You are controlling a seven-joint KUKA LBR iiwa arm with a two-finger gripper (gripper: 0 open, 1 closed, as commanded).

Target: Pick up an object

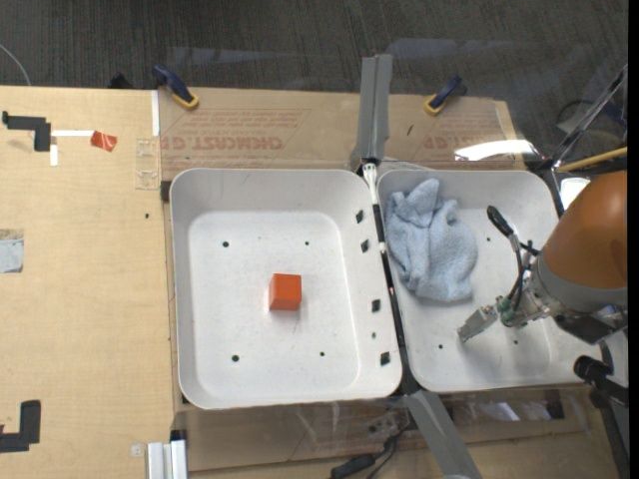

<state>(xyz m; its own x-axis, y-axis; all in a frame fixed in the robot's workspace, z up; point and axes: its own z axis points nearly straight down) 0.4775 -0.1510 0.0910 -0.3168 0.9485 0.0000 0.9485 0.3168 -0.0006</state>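
An orange-red cube (285, 292) sits near the middle of the left bin (200, 267). A crumpled light blue cloth (429, 242) lies in the upper left part of the right bin (469, 367). My gripper (477, 271) hangs over the right bin, reaching in from the right, just beside the cloth's right edge. It is open: one finger points up-left near the cloth's top right, the other points down-left below the cloth. Nothing is held between them.
The two white bins stand side by side with a grey divider bar (374, 108) behind them on brown cardboard. A wooden bench top (70, 297) lies to the left, with a small red tag (103, 141) on it.
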